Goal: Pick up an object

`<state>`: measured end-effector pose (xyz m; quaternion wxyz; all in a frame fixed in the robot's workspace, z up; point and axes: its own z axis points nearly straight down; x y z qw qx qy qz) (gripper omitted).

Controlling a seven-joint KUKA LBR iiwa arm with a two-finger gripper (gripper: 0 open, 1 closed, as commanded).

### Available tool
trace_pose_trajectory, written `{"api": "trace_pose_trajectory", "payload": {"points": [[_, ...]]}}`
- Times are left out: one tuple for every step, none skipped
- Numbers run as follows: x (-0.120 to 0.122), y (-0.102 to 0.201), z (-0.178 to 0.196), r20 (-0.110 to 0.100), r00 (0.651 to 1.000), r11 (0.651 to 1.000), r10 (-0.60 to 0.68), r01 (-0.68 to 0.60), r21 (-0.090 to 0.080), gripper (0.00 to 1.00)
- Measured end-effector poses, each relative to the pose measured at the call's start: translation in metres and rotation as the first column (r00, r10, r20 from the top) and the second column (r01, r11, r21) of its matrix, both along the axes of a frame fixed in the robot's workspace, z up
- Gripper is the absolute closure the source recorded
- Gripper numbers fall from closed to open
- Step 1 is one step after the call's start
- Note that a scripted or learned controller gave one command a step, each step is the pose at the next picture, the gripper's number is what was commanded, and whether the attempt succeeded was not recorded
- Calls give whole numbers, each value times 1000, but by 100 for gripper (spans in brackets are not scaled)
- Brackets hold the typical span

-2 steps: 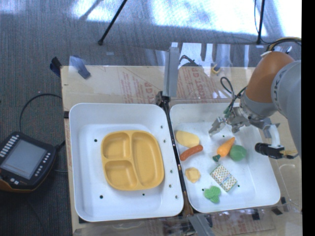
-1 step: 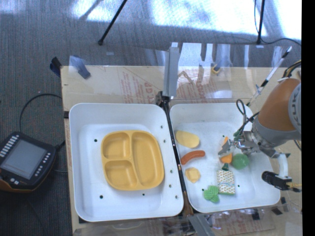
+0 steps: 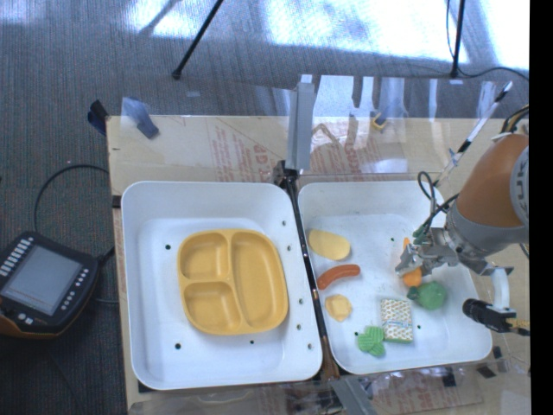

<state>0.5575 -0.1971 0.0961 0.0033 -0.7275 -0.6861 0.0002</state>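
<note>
From the room, the gripper hangs over the orange piece at three o'clock in the right bin, jaw state impossible to tell, so descend squarely, since the green toy crowds at five o'clock and the patterned packet lies near.
</note>
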Motion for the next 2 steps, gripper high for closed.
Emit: {"api": "trace_pose_trajectory", "payload": {"points": [[46, 76, 118, 15, 996, 996, 87, -87, -4, 100], [8, 103, 119, 2, 986, 986, 170, -170, -3, 100]]}}
